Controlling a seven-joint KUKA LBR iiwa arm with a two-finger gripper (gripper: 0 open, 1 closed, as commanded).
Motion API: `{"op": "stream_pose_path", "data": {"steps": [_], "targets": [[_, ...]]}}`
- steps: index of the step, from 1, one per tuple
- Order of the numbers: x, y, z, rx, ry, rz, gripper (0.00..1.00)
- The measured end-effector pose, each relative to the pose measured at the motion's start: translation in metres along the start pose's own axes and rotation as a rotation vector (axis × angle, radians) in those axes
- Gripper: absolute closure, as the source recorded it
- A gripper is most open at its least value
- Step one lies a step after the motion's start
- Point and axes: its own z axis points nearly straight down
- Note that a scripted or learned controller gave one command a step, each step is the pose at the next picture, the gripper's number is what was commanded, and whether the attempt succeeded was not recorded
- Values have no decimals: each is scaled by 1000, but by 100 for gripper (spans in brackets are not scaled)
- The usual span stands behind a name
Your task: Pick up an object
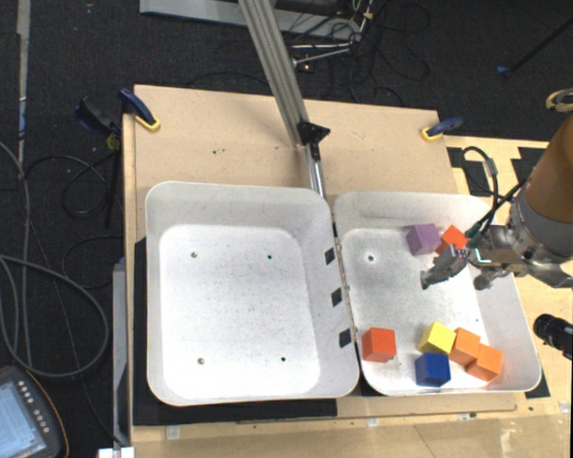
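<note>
The grey two-finger gripper (445, 268) hovers over the right white bin (523, 321) beside the small purple cube (421, 238), grasping nothing visible, so descent onto it comes next.

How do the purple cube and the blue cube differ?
The purple cube sits at the far end of the right bin, beside the gripper; the blue cube lies at the near end. Purple touches one small orange block; blue borders the yellow cube. Both look similar in size.

Robot lab, clamped bench (271, 138), floor cables (42, 252)
</note>
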Motion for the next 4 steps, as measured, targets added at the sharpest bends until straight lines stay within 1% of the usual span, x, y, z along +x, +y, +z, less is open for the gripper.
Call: {"op": "stream_pose_path", "data": {"steps": [1,2,4], "targets": [[0,0,-2,-4,-1,2,0],[10,2,48,2,1,2,0],[11,14,170,4,2,3,0]]}}
